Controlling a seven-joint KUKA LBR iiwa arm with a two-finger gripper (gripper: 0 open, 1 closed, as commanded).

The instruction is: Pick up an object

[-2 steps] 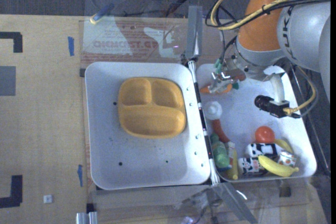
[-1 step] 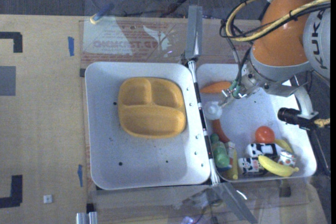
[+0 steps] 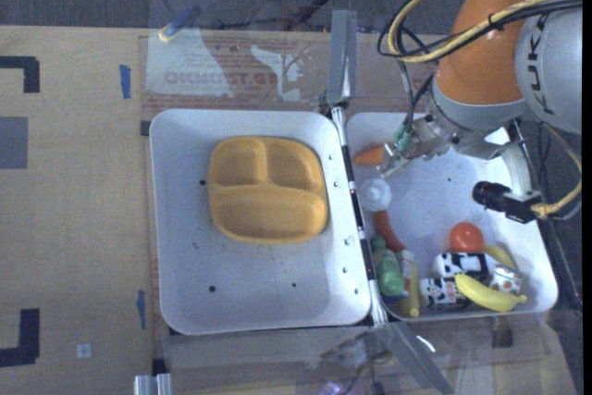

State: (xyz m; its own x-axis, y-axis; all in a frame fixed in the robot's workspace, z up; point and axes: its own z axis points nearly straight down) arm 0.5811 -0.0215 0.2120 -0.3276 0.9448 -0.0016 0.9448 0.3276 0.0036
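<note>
The right bin holds the loose objects. An orange carrot-like piece lies in its far left corner. My gripper hangs low over that corner, just right of the orange piece, and its tip is too small to read. A clear round item sits just below it. Nearer the front lie a red-brown stick, a green bottle, an orange ball, a black-and-white cow toy and a banana.
The left bin holds a yellow divided plate. A raised divider runs between the two bins. The arm's orange band and yellow cables hang over the right bin's far side.
</note>
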